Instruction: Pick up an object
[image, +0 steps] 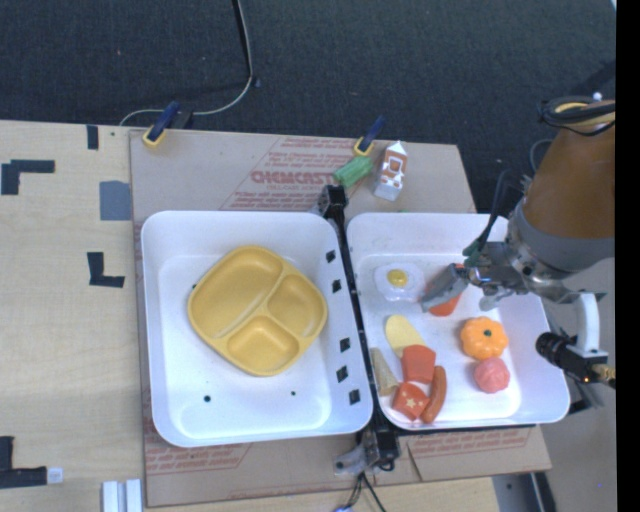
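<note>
Right bin (520, 405), on the desk: toy foods clustered close together. Hand (447, 290): lowered over an orange-red piece (447, 304) beside the fried egg (397, 280); whether it is clenched or released cannot be told. Risk noted: the piece may be nudged aside, or the egg caught with it. Pumpkin (483, 337) and pink ball (491, 375) are judged prone to rolling if brushed.
</note>
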